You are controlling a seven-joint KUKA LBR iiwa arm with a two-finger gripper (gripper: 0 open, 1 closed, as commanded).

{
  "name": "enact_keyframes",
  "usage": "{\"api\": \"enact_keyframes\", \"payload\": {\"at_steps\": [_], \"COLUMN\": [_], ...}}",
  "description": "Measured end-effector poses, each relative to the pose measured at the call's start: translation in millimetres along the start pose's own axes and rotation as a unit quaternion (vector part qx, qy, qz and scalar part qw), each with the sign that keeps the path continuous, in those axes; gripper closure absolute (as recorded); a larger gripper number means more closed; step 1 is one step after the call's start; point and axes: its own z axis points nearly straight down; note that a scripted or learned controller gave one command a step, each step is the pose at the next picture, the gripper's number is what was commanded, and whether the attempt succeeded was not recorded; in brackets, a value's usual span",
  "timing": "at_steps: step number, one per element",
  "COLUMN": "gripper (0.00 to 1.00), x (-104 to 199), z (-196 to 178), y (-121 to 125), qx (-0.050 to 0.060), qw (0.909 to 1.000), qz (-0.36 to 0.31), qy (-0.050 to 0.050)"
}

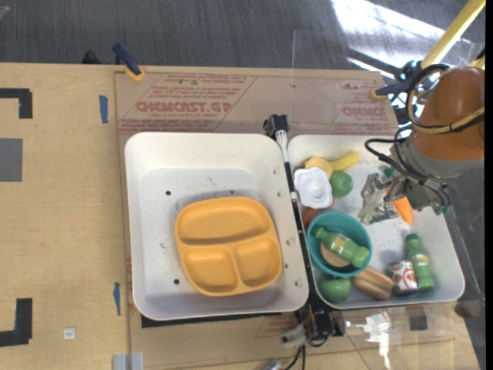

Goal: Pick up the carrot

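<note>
Orange carrot [404, 209] lies in the right bin [454, 262], near its right wall, partly under my tool [375, 199]. Tool low over the bin floor just left of the carrot; whether it is apart or together, I cannot tell. Teal bowl [323, 230] with a green bottle [343, 247] sits near the left of the tool. Left bin [146, 206] on the worktop [62, 206] carries a yellow divided tray [229, 243]

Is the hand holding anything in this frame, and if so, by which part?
It cannot be told. The hand is low in the right bin with the carrot right beside it, but no object is clearly between its fingers.
</note>
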Motion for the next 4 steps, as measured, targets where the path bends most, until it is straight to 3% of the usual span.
{"api": "enact_keyframes", "payload": {"at_steps": [1, 3, 4], "gripper": [1.0, 1.0, 0.0], "x": [-41, -48, -48], "z": [44, 17, 18], "y": [-57, -57, -57], "qx": [0.002, 0.006, 0.005], "qw": [0.9948, 0.9949, 0.9949], "qz": [-0.101, -0.1, -0.1], "qy": [-0.001, -0.013, -0.012]}}
